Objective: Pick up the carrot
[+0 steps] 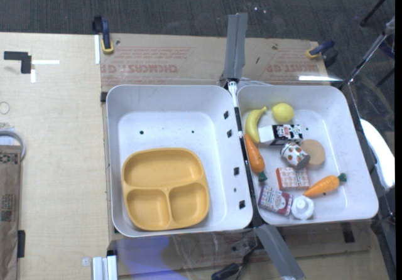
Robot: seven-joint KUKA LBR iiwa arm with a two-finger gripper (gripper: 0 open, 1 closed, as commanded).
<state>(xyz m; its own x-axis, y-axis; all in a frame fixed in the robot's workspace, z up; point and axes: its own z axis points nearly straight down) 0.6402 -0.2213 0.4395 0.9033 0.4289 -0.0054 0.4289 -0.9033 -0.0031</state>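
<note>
The pick is not yet begun. One carrot [254, 154] lies along the right bin's [336, 118] left wall, and a second carrot [325, 186] lies near its right wall. Whether the hand is released or clenched I cannot tell. The next move calls for a descent over one carrot, clear of its neighbours.

We looked down from one fixed camera above the tabletop [50, 147], tilted at a slant toward its far edge, far enough back to take in both white bins [119, 166] side by side.

Arm link: pale grey-white rounded arm shell [379, 147] — smooth, curved outline
Surface: plain, lightly glossy
Markings: too blurred to tell
</note>
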